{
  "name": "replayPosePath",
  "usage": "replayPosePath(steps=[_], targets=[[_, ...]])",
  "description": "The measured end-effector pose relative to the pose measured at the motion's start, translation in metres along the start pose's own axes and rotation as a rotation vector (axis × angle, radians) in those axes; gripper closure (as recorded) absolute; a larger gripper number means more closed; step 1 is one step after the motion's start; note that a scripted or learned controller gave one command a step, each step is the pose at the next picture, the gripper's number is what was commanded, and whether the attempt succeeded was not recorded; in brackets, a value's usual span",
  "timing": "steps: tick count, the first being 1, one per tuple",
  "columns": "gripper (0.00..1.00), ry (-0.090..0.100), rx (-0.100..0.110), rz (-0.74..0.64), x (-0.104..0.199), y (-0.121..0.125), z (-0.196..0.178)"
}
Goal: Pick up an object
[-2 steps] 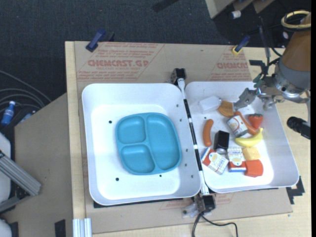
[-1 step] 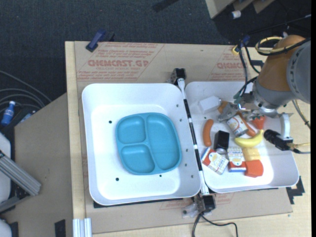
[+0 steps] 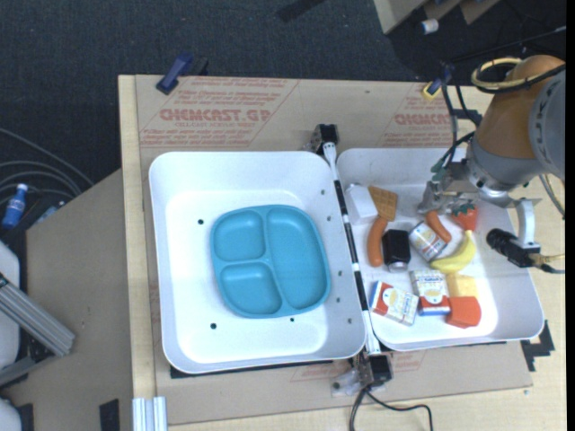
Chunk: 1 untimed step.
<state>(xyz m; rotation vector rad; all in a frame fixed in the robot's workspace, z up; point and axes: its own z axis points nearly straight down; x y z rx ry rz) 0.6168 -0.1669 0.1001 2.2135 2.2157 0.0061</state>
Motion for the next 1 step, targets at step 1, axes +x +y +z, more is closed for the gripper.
replayPosePath(steps=[1], targets=[[1.00,0.006,0.009,-0.001,0.1367,-0.0026,-0.0856]])
